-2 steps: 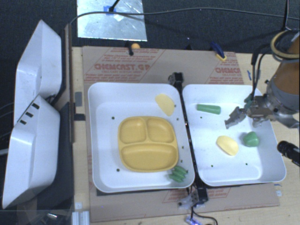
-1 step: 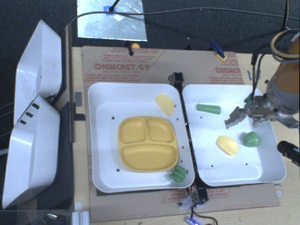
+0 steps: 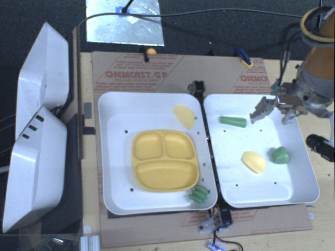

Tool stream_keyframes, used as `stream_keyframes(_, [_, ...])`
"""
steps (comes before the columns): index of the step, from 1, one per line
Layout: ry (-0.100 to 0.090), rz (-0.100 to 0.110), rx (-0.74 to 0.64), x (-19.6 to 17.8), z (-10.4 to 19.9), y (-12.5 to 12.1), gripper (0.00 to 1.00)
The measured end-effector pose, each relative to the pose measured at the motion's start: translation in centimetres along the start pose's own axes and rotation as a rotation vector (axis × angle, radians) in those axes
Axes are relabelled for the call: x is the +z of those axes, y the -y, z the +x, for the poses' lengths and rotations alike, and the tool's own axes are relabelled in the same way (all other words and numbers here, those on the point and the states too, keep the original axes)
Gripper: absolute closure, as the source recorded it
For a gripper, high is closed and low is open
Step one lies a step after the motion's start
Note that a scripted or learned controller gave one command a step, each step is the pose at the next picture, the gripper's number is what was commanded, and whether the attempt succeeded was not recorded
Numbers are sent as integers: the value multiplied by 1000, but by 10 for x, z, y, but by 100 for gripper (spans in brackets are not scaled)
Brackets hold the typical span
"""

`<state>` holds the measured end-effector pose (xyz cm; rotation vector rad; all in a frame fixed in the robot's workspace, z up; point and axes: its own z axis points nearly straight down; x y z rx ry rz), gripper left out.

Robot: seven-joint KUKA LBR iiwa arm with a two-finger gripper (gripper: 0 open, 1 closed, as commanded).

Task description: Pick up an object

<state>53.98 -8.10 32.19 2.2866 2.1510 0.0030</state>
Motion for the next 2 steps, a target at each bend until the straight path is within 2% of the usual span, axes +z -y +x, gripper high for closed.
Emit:
stream_keyframes(1, [0,0,1,-10,-1,0,100])
stream_keyframes(2, [0,1,1,-10,-1,0,0])
